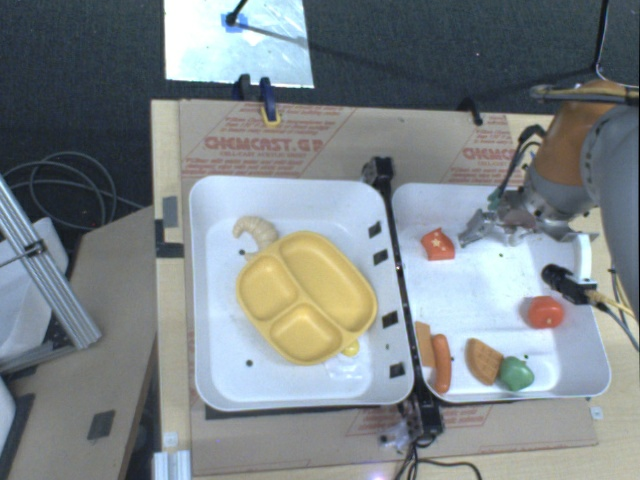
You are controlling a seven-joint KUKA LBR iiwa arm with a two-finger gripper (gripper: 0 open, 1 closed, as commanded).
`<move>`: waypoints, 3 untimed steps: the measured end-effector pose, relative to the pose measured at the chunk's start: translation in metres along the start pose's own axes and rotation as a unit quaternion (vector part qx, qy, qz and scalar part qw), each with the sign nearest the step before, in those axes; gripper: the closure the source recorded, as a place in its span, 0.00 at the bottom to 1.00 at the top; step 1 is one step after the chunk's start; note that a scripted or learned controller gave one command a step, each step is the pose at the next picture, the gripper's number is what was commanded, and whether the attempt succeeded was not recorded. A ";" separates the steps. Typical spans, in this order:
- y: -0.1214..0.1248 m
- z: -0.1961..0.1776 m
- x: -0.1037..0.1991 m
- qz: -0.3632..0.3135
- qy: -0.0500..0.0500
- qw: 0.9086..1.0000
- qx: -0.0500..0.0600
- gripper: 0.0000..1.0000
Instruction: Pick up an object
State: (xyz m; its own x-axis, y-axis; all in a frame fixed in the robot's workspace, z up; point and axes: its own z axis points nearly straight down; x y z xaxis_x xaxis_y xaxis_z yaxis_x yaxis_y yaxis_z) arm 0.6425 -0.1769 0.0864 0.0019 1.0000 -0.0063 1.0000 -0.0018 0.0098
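Hovering in right bin (600, 363), gripper (478, 230) just beside red piece (437, 244); fingers spread, gripping nothing. Nothing lifted yet; closing and raising remaining.

Board (300, 138) under the bins, left print: red capitals that read about as "CHEMCAST GP", upside down in the camera view; the letters are blurred, so the spelling is not sure.
Board, right print (487, 153): the same red lettering again, beside the arm and partly cut by the right bin; only fragments show, too blurred to read.
Board, red lines: slanted red stripes run beside both prints; no words on them.
Bins (215, 268), tray (305, 293), food pieces: no text can be read.
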 end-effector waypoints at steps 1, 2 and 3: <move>0.028 0.000 -0.030 -0.003 0.004 1.000 0.004 0.00; -0.028 0.002 -0.030 -0.001 0.003 1.000 0.006 0.00; -0.107 -0.070 -0.031 0.000 0.003 1.000 0.006 0.00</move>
State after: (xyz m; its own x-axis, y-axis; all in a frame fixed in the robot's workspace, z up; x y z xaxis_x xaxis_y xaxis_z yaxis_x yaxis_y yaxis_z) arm 0.5344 -0.2072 0.1554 0.0024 1.0000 0.0004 1.0000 -0.0024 -0.0013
